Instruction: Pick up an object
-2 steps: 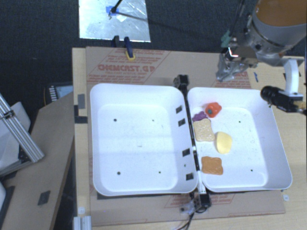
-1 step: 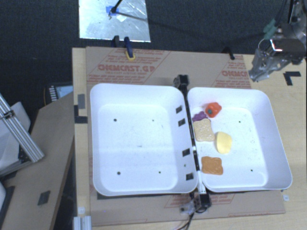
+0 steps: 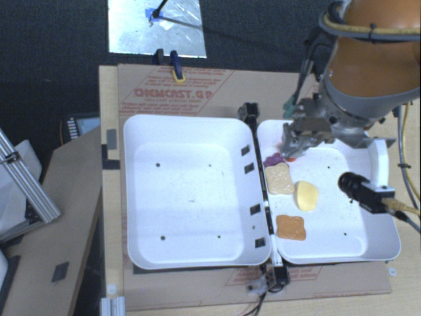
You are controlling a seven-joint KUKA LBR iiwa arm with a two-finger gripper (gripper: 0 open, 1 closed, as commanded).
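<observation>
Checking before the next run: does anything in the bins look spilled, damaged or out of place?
Nothing stands out. The cracker, yellow piece and orange piece lie flat in the right bin.

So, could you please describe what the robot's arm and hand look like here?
The arm is bulky and rounded, with a broad orange band above a grey wrist ring. Dark cables loop beside it. The hand is a compact grey metal block.

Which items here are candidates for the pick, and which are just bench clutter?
Job: gripper, over the right bin; purple item near it; cracker; yellow piece; orange piece.

Lying about: left bin; cardboard sheet; foil panel; clamp.
</observation>
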